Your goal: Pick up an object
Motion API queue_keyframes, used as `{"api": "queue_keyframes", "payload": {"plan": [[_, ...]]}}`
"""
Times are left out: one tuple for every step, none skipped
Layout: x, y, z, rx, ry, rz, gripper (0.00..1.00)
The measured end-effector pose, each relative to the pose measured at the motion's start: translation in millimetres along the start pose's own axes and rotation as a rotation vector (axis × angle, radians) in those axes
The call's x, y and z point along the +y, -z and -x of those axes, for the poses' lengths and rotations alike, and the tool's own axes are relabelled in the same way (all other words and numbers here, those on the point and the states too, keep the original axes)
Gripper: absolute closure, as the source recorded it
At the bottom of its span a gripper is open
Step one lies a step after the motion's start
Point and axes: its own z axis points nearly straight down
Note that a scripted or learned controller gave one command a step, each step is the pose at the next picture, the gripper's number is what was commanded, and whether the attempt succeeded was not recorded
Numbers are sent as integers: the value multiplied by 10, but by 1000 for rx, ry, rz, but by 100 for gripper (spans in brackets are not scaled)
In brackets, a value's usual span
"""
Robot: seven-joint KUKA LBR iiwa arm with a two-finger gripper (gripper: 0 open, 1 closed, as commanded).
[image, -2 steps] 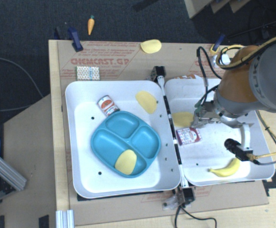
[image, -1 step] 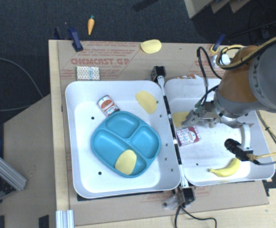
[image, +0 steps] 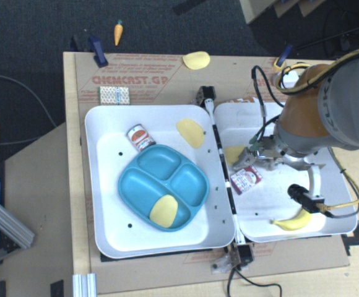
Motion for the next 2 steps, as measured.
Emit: {"api": "queue_keyframes", "payload": {"plan": [[928,8,93,-2,2,3,0],[438,2,-1,0,0,0,0]]}}
